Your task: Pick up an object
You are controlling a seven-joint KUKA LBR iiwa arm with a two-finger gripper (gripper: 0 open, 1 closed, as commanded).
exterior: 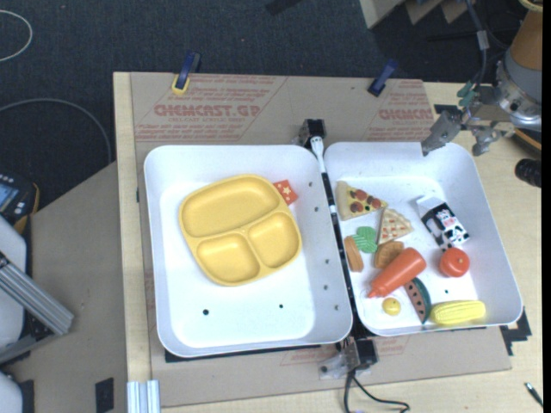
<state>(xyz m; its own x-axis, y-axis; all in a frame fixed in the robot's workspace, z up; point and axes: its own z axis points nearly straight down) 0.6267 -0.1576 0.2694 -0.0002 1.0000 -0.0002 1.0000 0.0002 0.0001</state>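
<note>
Pincer (449,133) hangs at one o'clock over the right bin's (491,198) far rim, fingers apart, holding nothing. That bin holds one carrot (398,272), one tomato (454,262), one corn cob (457,313) and two pizza slices (359,200); the left bin (164,231) holds one yellow tray (238,229).

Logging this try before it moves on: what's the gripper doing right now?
Gripper: open, holding nothing, above the far edge of the right bin.
</note>
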